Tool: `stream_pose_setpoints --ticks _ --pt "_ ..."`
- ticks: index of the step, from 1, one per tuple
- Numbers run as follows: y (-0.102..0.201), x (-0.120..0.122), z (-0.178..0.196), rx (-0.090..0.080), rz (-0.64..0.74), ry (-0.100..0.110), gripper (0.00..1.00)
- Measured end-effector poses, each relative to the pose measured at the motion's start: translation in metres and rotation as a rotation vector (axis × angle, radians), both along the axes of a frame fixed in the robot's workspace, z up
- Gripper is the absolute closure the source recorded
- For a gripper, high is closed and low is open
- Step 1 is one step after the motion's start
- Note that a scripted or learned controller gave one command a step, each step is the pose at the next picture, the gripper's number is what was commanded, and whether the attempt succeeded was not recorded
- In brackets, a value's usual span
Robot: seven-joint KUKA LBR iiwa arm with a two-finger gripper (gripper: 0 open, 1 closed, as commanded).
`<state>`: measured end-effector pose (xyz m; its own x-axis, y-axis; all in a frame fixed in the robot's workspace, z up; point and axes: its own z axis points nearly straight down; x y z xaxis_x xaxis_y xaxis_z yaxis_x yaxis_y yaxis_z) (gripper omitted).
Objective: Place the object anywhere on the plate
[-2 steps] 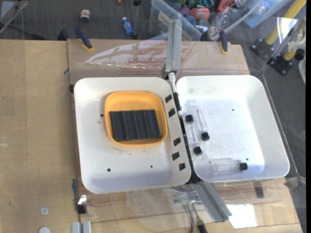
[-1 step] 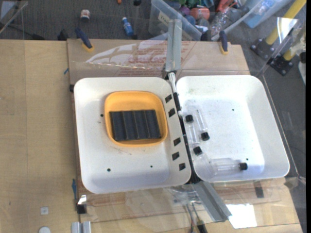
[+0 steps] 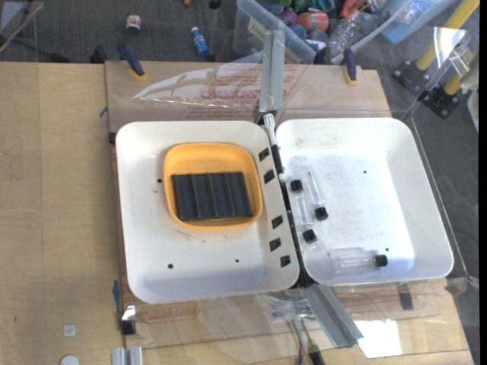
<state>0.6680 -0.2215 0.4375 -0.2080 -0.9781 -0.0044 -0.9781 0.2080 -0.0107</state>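
Note:
An orange, rounded-square plate (image 3: 211, 153) sits in the left white bin (image 3: 152, 276), toward its back. A dark grey ribbed slab (image 3: 211, 195) lies flat on the plate and covers most of its middle. In the right white bin (image 3: 403, 196), clear plastic tubes with black caps (image 3: 310, 204) lie close to the left wall. Another clear piece with a black cap (image 3: 358, 260) lies near the front edge.
A row of black tabs (image 3: 272, 200) runs along the divider between the bins. A metal bar (image 3: 272, 71) stands behind the divider. A clear tub of coloured toys (image 3: 327, 6) sits beyond the bench at the back right.

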Motion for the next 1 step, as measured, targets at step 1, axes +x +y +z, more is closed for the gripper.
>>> stream_pose_setpoints --ticks 1 --pt "-0.0004 -0.0004 -0.001 -0.006 0.798 0.002 1.0"
